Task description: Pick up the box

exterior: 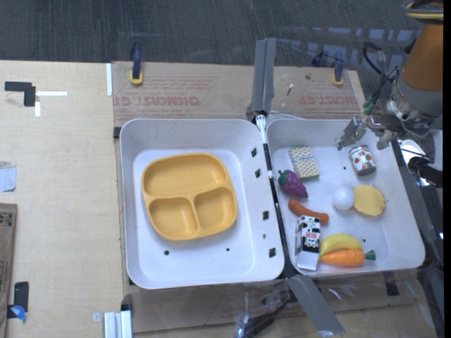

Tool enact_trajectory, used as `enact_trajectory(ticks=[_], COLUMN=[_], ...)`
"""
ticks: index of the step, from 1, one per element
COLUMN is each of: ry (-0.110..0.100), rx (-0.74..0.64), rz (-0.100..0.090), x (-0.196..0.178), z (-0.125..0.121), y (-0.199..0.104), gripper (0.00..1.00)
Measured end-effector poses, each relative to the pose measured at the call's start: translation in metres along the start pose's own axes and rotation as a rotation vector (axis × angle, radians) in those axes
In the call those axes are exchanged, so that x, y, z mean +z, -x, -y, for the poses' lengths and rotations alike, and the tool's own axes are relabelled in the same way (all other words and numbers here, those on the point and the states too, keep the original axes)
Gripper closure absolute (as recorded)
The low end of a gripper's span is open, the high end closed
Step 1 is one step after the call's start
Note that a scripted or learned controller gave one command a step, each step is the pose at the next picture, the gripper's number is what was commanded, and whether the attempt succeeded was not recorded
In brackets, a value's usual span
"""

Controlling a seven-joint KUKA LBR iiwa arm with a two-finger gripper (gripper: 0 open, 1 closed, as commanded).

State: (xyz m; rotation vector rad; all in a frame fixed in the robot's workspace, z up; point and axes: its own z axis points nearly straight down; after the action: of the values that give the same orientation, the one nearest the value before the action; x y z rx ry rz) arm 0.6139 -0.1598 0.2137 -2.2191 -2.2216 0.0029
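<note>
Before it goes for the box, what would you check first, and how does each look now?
1. Box in plain sight in the right bin: ok.
2. Box lying flat: ok.
3. Room around the box: not ok, the grapes sit close at its lower left corner.
4. Gripper above the box: not ok, it is off to the right, near the small can.
5. Grasp on the box: not ok, none yet.

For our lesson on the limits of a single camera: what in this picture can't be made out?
- Gripper, camera view: too small and cluttered to tell whether it is open or shut.
- Box: print too small to read.
- Arm: cut off by the right edge.
- Milk carton: lower end merges with the bin rim.
</note>
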Motion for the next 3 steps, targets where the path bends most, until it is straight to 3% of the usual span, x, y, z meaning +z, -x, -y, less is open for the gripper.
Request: enact_trajectory(ticks=[1, 2, 3], ry=[-0.001, 0.0, -0.001], rx=[0.067, 0.136, 0.138], rz=[0.0, -0.001, -0.001], x=[0.1165, 0.1217, 0.1129], z=[-0.01, -0.0057, -0.0055], y=[-0.0599, -0.0586, -0.0576], gripper=[0.0, 0.0, 1.0])
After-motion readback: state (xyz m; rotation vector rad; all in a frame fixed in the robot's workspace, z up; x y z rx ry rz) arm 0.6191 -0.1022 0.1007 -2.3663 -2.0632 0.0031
